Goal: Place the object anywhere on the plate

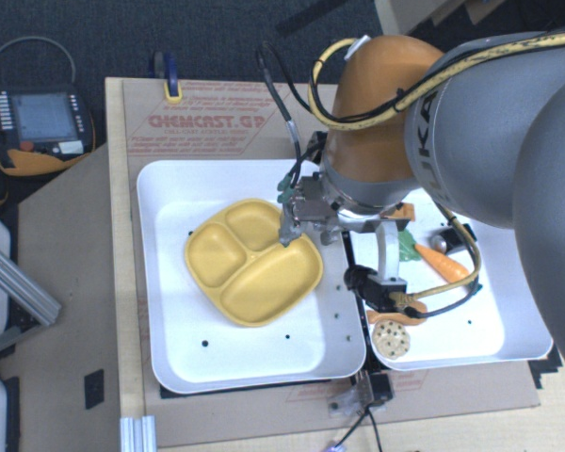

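The yellow three-compartment plastic plate lies in the left shallow white bin, and all three of its wells look bare, so by the look of things the placing is not yet done. The grey arm with its orange wrist section reaches in over the seam between the two bins, and the jaws hang right at the plate's upper right rim, over or touching it; from this slanted view I cannot tell whether they are spread or pressed together, nor whether anything is pinched between them. The likely candidates for the object sit in the right shallow white bin: an orange toy carrot with a green top near the middle, well apart from the plate, and a pale round cookie-like disc with dark specks at that bin's near left corner. Which of them is meant is unclear. If the jaws carry nothing, a pick from the right bin and the transfer across are both left; if they hide a small item, only the release remains.
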{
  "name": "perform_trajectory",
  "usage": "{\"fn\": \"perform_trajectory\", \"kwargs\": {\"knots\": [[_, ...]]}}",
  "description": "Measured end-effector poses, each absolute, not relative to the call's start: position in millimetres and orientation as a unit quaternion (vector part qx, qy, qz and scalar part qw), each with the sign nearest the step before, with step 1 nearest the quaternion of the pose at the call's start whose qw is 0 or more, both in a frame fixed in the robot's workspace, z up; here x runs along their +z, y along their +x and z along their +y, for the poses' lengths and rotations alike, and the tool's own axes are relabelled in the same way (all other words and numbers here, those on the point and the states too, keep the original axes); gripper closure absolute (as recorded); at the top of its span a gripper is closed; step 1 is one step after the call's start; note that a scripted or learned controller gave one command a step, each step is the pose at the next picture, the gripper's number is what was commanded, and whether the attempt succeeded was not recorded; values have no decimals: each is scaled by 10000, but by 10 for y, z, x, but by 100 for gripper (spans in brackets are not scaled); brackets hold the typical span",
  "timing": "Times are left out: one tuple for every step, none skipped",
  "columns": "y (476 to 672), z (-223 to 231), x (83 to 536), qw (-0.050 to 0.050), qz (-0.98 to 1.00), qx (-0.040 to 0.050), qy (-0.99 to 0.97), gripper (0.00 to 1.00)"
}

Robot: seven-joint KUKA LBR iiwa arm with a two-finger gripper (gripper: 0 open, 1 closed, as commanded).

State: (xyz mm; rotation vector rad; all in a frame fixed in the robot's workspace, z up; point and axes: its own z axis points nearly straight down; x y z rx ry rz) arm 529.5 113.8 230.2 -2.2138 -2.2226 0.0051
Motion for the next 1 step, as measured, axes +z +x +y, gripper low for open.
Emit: {"fn": "perform_trajectory", "kwargs": {"knots": [[5308, 1118, 2305, 13, -7073, 10, -7069, 0]]}}
